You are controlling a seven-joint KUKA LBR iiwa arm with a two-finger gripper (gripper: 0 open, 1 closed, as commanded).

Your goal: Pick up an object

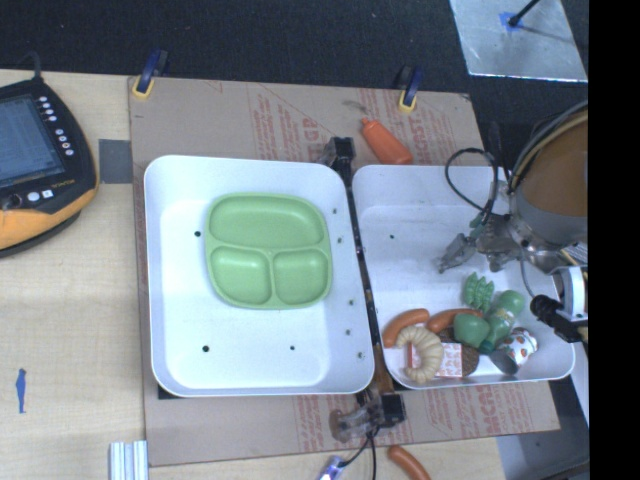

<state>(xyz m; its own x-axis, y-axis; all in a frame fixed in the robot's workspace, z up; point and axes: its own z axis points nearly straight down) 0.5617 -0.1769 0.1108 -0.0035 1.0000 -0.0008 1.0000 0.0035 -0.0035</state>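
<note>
- Grey gripper (452, 256) hangs over the right bin (420, 193); you see its fingers (446, 260) spread, grasping nothing.
- Toy food (455, 340) lies heaped just below the fingers, probably where you'd aim.
- Green plate (268, 250) sits well left.
</note>
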